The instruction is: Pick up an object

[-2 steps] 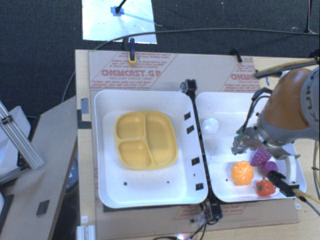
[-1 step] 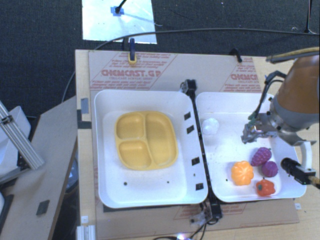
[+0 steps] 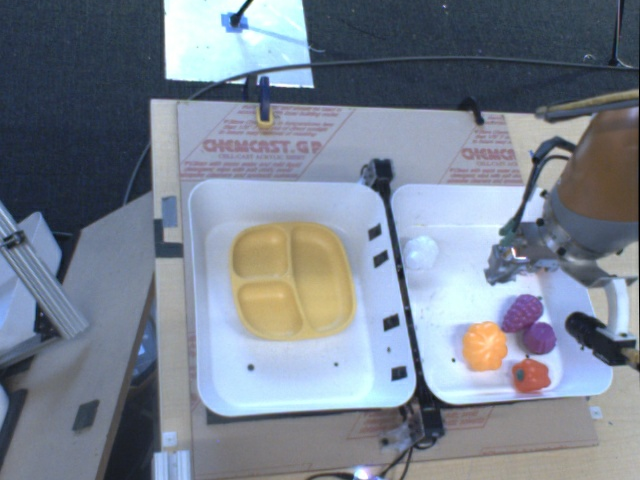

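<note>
In the right bin [image 3: 450,383] lie an orange pumpkin-like toy [image 3: 485,347], a purple bunch of grapes [image 3: 521,312], a smaller purple fruit [image 3: 540,338], a red-orange pepper [image 3: 531,375] and a pale translucent object [image 3: 418,252] near the bin's left wall. My gripper [image 3: 507,264] hangs over the right bin, just above and left of the grapes. I see nothing held in it.
The left bin [image 3: 215,368] holds a yellow divided plate [image 3: 291,278]. A black-tabbed divider [image 3: 392,278] separates the two bins. The arm's orange band and grey body [image 3: 600,183] cover the right bin's far right side. Cardboard [image 3: 300,143] lies under the bins.
</note>
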Tool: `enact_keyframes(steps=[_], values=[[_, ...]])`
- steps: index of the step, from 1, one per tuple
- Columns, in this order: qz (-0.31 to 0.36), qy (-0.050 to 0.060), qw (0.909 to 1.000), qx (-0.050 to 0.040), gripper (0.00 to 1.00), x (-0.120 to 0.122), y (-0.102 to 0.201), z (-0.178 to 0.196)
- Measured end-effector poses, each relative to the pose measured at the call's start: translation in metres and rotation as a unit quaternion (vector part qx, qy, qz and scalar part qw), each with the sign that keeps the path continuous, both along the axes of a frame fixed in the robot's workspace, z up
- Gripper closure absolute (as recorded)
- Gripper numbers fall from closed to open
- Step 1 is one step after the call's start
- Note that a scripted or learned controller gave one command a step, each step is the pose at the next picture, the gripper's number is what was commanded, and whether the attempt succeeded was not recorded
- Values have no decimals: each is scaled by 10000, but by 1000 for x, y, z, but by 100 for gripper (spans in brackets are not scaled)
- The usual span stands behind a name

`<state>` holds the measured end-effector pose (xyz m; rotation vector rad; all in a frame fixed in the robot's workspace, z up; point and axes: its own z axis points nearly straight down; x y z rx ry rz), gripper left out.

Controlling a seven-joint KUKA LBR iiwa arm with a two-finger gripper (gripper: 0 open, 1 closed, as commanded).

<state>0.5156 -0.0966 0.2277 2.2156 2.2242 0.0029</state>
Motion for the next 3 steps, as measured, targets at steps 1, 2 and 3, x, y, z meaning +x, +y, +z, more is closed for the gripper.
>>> enact_keyframes(steps=[1, 2, 3], values=[[26, 8, 10000, 10, 100, 12, 51, -10], [32, 6, 10000, 11, 100, 23, 106, -17], [30, 2, 10000, 12, 100, 24, 156, -2]])
